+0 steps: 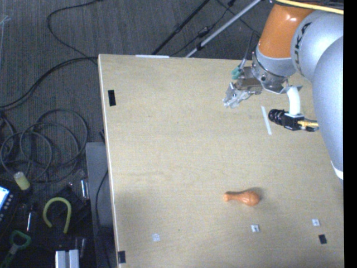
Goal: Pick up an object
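Camera view: gripper [233,97] hangs over the far-right part of the wooden bench top [167,149], with the grey arm [326,49] coming in from the right. Whether it's open or closed can't be told (too small, blurred), and nothing is seen held. The obvious pick candidate is the orange pear-shaped object [243,197], lying on its side toward the near edge, narrow neck pointing left, bulb end right, well apart from the gripper. A thin white strip [266,120] lies near the gripper, flat on the surface, and is probably a poor target, too flat to get under. The step in hand looks like the approach, with the grasp not yet begun. To do it well, the arm should move toward the near edge until it is centred over the orange object. It should set the closing direction across the long axis and aim at the thicker bulb end, not the neck, since a rounded body may roll or squirt out if pinched off-centre. Descend straight, close only once low enough to straddle it, lift vertically. Small markers [255,228] near the front edge look like flat tags, so ignore them.
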Available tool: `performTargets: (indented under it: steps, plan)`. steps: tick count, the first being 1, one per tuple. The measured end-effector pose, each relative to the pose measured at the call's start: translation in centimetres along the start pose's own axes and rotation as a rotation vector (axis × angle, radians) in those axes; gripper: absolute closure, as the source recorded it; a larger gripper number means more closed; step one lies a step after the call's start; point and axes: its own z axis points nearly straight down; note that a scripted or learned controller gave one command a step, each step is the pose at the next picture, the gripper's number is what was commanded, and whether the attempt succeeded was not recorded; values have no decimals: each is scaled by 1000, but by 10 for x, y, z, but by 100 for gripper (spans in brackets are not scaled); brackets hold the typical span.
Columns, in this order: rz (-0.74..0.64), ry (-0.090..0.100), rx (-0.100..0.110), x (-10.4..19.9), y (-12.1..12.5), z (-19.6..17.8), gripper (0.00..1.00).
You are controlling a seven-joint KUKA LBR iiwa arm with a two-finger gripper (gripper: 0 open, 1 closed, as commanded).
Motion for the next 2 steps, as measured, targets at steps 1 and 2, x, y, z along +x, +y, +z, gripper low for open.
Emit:
performTargets:
  steps: [1, 2]
  plan:
    - [-130, 1, 1, -68, -49, 61, 100]
    - [-322, 0, -2, -50, -5, 55, 100]
